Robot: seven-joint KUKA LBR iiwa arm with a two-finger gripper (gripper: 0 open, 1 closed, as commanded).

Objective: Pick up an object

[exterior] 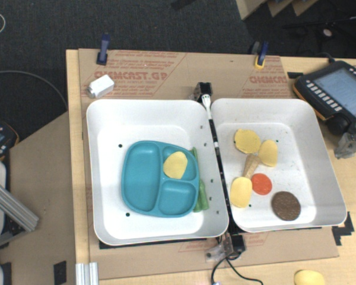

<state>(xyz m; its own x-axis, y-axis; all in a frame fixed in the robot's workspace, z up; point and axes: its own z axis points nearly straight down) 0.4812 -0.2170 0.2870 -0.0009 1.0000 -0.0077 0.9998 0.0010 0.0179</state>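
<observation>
Gripper: could not tell its state.
Red disc: looked light, stiff, flat; best pinched across its edges.
Neighbour: yellow piece touched it.

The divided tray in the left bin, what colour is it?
Teal blue; the tray shows clearly in the camera view.

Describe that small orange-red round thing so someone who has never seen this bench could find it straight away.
Start at the right-hand white bin and look toward its near edge. The orange-red disc lies there between a pale yellow piece on its left and a brown round piece to its lower right. It is the only orange-red thing in either bin.
</observation>
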